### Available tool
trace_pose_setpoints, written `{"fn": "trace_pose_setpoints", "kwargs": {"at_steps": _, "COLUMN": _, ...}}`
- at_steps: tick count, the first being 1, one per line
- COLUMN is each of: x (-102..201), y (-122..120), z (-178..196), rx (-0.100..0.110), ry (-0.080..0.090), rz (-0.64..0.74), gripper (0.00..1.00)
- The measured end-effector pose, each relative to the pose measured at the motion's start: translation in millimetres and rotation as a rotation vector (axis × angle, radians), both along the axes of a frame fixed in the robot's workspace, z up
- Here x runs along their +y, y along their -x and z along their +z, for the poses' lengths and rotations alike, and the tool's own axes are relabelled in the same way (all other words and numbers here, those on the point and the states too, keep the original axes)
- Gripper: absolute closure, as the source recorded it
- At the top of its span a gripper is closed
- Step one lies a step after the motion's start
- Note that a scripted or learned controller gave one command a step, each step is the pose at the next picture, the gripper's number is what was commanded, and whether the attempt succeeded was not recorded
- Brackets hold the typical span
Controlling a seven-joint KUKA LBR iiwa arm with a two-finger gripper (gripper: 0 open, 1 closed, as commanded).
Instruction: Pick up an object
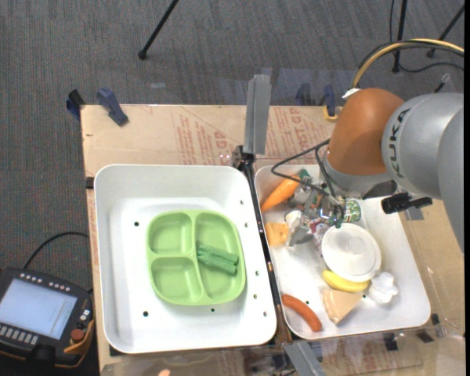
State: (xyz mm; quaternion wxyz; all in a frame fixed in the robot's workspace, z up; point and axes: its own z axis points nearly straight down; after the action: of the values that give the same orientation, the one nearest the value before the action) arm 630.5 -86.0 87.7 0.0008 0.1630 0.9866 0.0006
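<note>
Beside the fingers [312, 219], state unclear, carrot [278, 193] slanting, tip lower-left

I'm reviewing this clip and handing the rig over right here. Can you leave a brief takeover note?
Gripper: low in the right bin, among the toy food near its upper-left corner; nothing visibly between its fingers.
Right bin holds a carrot, white bowl, banana, sausage and a cheese-like wedge.
Left bin: green divided plate with a green item on it.
Done: arm is down at the pile.
Left: secure a grasp and lift one object.
</note>
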Motion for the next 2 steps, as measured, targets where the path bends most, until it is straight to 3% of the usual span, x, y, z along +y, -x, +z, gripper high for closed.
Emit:
{"fn": "trace_pose_setpoints", "kwargs": {"at_steps": 1, "x": -2, "y": 50, "z": 0, "rx": 0.001, "ry": 0.000, "rz": -0.136, "gripper": 0.00}}
{"fn": "trace_pose_setpoints", "kwargs": {"at_steps": 2, "x": -4, "y": 11, "z": 0, "rx": 0.001, "ry": 0.000, "rz": -0.148, "gripper": 0.00}}
